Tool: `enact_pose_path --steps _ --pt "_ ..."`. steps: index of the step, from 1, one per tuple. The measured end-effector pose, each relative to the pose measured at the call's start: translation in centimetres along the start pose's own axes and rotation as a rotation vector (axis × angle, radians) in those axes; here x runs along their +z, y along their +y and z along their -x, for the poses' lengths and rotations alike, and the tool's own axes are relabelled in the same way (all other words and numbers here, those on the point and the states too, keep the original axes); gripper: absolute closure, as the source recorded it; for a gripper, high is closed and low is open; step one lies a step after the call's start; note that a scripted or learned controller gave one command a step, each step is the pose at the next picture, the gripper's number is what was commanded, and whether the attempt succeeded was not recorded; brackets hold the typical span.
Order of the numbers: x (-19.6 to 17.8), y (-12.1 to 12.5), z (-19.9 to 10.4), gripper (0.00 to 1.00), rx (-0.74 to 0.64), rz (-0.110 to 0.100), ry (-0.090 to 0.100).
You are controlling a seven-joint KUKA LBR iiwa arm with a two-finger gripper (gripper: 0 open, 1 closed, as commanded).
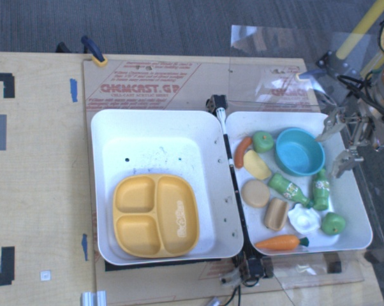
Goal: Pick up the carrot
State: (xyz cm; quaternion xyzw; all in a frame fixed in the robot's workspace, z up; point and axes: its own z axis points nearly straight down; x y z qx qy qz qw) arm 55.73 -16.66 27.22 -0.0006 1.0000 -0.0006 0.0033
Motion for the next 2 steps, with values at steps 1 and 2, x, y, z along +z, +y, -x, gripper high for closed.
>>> enact_pose_path --steps 1,2 --pt "10.7 7.5 5.5 0.00 0.092 0.007 0.013" --pt "8.6 13.1 2.9 0.00 -0.039 0.004 0.003"
